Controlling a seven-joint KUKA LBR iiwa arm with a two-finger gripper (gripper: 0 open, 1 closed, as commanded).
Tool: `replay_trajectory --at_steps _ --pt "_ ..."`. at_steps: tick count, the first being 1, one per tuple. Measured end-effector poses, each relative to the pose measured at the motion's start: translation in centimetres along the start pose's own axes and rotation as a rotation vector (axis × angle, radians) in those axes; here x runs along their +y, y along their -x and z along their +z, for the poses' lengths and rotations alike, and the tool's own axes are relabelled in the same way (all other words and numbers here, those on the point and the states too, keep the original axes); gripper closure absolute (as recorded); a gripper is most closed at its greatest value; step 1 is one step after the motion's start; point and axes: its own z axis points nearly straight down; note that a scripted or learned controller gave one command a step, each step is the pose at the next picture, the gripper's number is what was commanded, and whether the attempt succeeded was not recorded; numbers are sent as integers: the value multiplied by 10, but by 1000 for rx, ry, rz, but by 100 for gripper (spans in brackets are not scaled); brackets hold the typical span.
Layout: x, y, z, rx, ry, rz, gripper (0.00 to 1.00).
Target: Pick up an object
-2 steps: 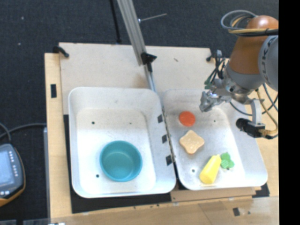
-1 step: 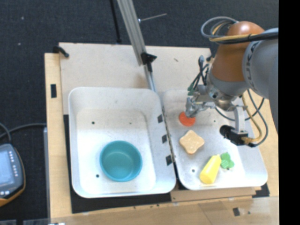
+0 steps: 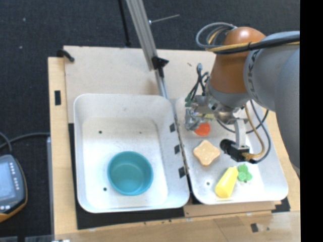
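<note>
While my pincer [image 3: 194, 121] hung low over the top left corner of the right shallow white bin [image 3: 275, 183], I could not tell how it was set or if it had hold of anything, because my own wrist hid it. Just beside it, touching or nearly so, sat a small round orange-red toy [image 3: 203, 129], half tucked under me. I thought it was light, hard and smooth, so it could roll or slip away; I judged it best to squeeze it across its round middle, from straight above.

A little further out lay a tan, bumpy, bread-like piece [image 3: 206, 153], maybe soft. Near the bottom edge lay a yellow long plastic piece [image 3: 226, 182] with a small green leafy bit [image 3: 244, 173] touching it. A black plug on my cable [image 3: 233, 149] hung just beside the tan piece.

The wall between the two bins was close on one side of my pincer, so there was little room that way. Up was free. The left shallow white bin [image 3: 91, 110] held a teal round bowl [image 3: 130, 172], well apart from me.
</note>
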Motion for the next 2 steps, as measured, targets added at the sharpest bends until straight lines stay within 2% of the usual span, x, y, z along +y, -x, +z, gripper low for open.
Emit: replay_trajectory --at_steps 1,2 --pt "-12 -58 0 1 0 1 100" --pt "-17 -101 -16 2 3 -2 100"
